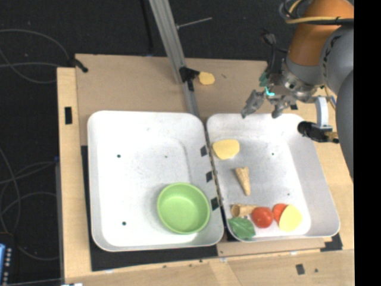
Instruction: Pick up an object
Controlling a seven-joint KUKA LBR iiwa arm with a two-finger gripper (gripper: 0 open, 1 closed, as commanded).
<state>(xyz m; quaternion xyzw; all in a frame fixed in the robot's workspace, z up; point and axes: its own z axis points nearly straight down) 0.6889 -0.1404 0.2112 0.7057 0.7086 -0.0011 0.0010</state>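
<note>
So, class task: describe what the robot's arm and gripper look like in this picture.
The arm is grey with a rounded orange band above the wrist. Thin dark cables run beside the wrist. The gripper has two slim dark fingers beneath a metallic head with a small teal light.

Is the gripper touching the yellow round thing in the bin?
Apart. The camera view shows the gripper up at the right bin's far edge, with bare white floor between it and the yellow round thing.

Floor: black, with thin cables looping at the left.
Bench: tan board under 2 white bins.
Post: grey metal rail, slanting up from the bench.
</note>
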